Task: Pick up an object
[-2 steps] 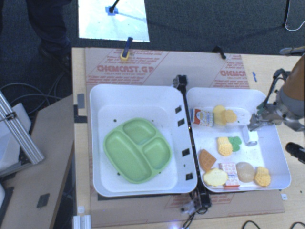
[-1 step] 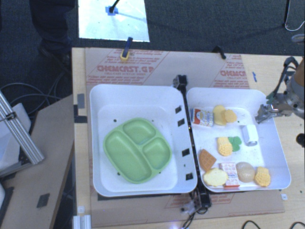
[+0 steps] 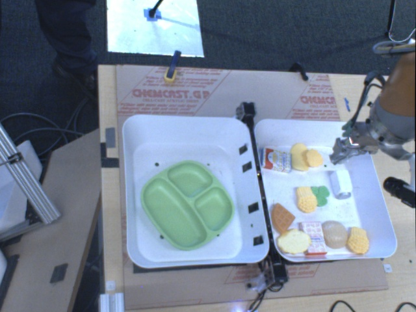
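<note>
Toy food items (image 3: 307, 199): ~10 in right bin (image 3: 383, 220); 1 green tray (image 3: 187, 204) left.

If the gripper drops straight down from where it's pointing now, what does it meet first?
Most likely the small grey-white cylinder, lying just below the gripper in the right bin. Depth is hard to judge from this slanted view, so it may instead land on bare bin floor beside the cylinder.

Two white bins: the left bin (image 3: 188, 130) holds a pale green divided tray (image 3: 187, 203); the right bin (image 3: 364, 168) holds yellow (image 3: 306, 199), orange-brown (image 3: 282, 218) and beige (image 3: 335, 233) pieces, a green piece (image 3: 320, 194) and a red-and-white packet (image 3: 276, 159).
</note>
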You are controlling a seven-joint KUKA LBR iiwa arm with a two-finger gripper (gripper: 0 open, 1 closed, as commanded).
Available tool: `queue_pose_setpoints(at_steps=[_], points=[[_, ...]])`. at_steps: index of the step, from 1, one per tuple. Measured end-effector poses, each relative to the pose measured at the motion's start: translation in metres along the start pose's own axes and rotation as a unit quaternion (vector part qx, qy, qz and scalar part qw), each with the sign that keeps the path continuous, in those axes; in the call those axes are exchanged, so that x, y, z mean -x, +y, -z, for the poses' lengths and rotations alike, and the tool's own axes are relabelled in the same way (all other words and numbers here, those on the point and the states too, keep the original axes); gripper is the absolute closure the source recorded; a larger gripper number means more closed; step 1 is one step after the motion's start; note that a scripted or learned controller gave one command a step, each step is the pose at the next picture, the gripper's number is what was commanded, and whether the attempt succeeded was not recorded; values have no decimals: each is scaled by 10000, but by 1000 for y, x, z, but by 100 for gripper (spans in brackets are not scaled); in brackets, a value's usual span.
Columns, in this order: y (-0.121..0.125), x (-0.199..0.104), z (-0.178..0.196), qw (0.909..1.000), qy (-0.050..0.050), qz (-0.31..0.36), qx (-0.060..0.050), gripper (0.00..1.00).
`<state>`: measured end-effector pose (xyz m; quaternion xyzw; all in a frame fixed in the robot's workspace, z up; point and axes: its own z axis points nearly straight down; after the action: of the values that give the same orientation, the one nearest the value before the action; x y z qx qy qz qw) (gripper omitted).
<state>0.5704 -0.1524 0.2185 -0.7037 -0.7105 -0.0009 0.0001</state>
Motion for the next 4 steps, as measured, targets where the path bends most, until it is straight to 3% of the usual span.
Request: queue_pose_setpoints(at_steps=[2,4], points=[[25,-95,3,10000,-4,1,0,100],[65,-205,5,10000,5,7,-4,100]])
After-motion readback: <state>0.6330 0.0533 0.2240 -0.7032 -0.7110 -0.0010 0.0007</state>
